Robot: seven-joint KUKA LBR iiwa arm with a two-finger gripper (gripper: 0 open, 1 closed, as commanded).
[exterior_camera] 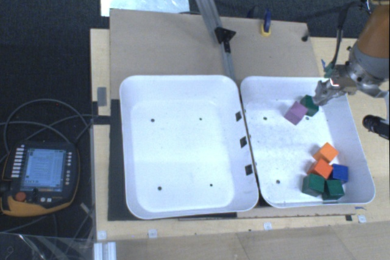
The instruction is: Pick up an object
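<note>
Lower right of the frame: a cluster of blocks in the right bin (359, 182), comprising two orange blocks (325, 159), a blue block (339, 173) and two dark green blocks (323, 186), all touching or just beside one another. Upper part of the same bin: a purple block (296, 112) touching a green block (310, 106). Gripper (321, 93) at the green block, whether grasping or released cannot be told. Centre: left bin (131, 131). Lower left: handheld control pendant (39, 176).
</note>
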